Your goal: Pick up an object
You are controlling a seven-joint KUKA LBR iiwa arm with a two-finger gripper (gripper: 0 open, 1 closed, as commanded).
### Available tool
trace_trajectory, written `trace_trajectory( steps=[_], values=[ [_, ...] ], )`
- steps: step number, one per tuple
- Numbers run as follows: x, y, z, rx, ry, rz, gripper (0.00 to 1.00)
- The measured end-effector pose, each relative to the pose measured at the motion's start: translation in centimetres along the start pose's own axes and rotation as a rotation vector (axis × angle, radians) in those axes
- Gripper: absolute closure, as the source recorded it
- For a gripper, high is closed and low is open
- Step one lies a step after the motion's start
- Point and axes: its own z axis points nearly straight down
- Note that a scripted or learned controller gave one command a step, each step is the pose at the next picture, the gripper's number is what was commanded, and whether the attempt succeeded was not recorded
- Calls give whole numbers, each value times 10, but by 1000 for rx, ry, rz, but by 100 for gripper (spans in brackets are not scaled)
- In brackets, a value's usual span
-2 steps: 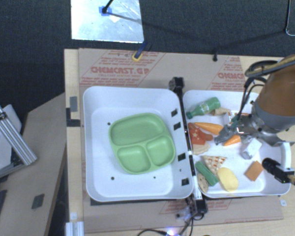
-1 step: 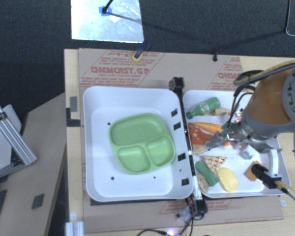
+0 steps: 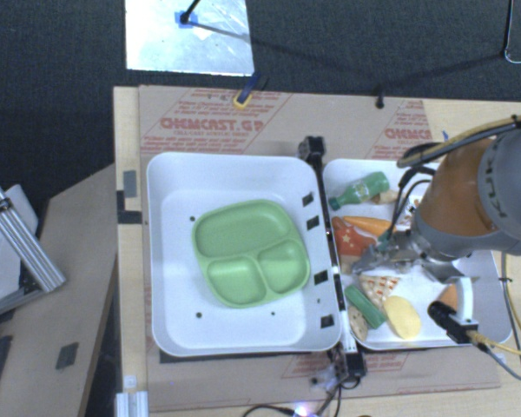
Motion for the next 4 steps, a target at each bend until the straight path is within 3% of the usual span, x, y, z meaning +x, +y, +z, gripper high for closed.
trace_trajectory(
  steps=[1,4],
  values=[
    [-1,1,-13,-5,-2,-1,100],
    [-1,10,-140,-6,-2,-5,100]
  ],
)
